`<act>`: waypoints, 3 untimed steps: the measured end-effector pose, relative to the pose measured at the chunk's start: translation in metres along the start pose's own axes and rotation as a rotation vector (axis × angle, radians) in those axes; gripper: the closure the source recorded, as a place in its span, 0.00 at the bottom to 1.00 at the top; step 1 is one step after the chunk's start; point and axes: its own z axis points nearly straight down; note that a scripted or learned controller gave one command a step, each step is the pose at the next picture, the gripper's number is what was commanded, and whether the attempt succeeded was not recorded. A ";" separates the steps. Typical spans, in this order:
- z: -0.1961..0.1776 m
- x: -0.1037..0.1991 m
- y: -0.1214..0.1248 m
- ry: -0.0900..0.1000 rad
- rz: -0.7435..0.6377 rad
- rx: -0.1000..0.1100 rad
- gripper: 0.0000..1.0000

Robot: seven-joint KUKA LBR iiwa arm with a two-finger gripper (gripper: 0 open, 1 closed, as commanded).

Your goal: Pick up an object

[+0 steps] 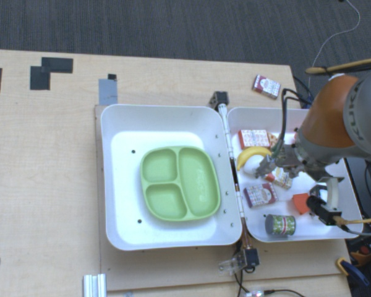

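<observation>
Two red-and-white cartons [255, 137] bear print too small to read.

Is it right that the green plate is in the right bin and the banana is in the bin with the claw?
Not quite. The green plate lies in the left bin, as the camera view shows. The banana is in the right bin, next to the claw.

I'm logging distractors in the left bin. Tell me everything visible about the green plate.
The green plate is pale lime, looks like smooth plastic, and has a rounded-rectangle outline. Raised ridges split it into three compartments: two smaller ones on its left side, one long one on the right. It lies flat, right side up and slightly rotated, near the middle of the left bin. Only the bin floor touches it.
</observation>
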 end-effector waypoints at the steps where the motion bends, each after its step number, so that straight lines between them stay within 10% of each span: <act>1: 0.027 0.007 -0.058 0.002 0.001 0.001 0.00; 2: 0.015 0.007 -0.056 0.001 0.001 -0.005 1.00; 3: -0.071 0.093 0.016 0.005 -0.004 0.005 1.00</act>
